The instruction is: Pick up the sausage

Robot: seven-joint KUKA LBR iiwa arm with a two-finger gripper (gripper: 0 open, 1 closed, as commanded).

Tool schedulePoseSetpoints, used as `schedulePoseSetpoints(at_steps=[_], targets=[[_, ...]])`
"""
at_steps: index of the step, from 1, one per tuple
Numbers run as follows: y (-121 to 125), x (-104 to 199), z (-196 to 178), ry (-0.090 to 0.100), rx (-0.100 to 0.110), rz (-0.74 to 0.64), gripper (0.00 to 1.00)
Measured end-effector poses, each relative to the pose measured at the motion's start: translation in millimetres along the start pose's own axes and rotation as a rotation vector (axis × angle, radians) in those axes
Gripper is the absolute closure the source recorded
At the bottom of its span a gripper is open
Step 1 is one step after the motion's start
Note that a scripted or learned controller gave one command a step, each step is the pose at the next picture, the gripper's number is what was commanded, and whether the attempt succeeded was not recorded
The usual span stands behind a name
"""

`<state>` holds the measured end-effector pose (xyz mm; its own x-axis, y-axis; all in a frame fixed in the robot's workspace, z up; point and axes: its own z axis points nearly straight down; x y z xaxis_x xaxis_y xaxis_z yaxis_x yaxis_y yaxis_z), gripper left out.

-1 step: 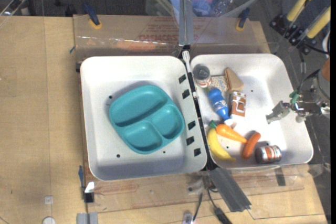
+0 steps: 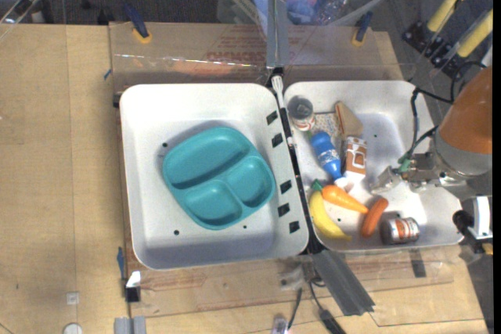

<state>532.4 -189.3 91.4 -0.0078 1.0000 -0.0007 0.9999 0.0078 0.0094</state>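
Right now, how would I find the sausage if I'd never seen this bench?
Look in the right white bin, at its near edge. The sausage leans between the carrot and a small can. It is the only reddish-orange stubby roll with rounded ends.

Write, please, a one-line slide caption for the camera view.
Gripper hovers in the right bin above the sausage, beside a carrot and banana; teal divided plate sits in the left bin.

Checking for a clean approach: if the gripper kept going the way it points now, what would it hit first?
The gripper points left and down into the right bin. Likely first contact is the sausage or bin floor beside it; depth is unclear.
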Motion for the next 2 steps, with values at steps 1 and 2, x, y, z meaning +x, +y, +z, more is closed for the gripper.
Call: schedulePoseSetpoints(at_steps=[1,2], targets=[[-42.9,38.9,1.9,-0.003,-0.002,0.200,0.00],[-42.9,36.8,-7.9,-0.005,-0.004,0.205,1.00]])
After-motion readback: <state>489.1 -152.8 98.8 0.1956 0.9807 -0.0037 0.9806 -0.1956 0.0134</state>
